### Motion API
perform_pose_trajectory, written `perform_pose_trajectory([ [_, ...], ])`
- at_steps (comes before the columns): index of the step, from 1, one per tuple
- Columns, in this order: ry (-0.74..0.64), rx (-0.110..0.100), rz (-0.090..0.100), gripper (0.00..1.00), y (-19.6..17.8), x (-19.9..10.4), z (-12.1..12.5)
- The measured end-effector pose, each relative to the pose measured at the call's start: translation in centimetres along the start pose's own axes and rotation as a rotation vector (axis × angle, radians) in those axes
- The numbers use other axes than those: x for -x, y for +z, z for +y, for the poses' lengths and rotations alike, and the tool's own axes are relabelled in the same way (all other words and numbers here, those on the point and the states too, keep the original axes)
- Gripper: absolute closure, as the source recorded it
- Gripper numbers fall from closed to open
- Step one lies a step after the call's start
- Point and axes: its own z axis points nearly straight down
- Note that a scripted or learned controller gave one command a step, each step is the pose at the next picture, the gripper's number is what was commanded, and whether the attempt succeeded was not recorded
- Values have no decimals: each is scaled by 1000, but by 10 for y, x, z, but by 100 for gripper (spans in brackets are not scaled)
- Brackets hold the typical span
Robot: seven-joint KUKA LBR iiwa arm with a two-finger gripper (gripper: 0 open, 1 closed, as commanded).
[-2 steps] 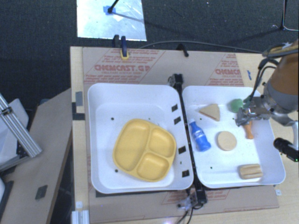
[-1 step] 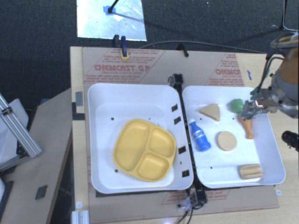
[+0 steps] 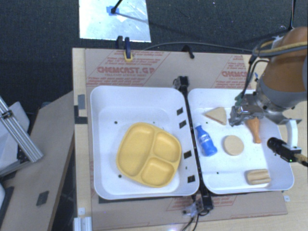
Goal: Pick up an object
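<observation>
The right bin [image 3: 284, 182] holds several small things. A blue bottle [image 3: 205, 140] lies near its left wall. A tan wedge [image 3: 216, 115] lies at the back and a round tan disc [image 3: 234, 145] in the middle. An orange-brown cone [image 3: 254, 128] lies to the right of the wedge, and a tan bread-like block [image 3: 257, 176] sits at the front right. My gripper [image 3: 238, 114] hangs over the back of this bin, between the wedge and the cone's wide end. I see nothing held in it.
The left bin [image 3: 103, 129] holds a yellow divided plate [image 3: 149, 154]. A black divider with clips [image 3: 188, 129] runs between the bins. The arm's orange band [image 3: 286, 76] looms over the right bin's back right corner.
</observation>
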Motion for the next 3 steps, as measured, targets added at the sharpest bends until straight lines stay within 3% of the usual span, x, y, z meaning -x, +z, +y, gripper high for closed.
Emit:
perform_pose_trajectory([
  [1,-1,0,1,100,-3,-55,7],
  [3,0,-2,0,100,26,-156,6],
])
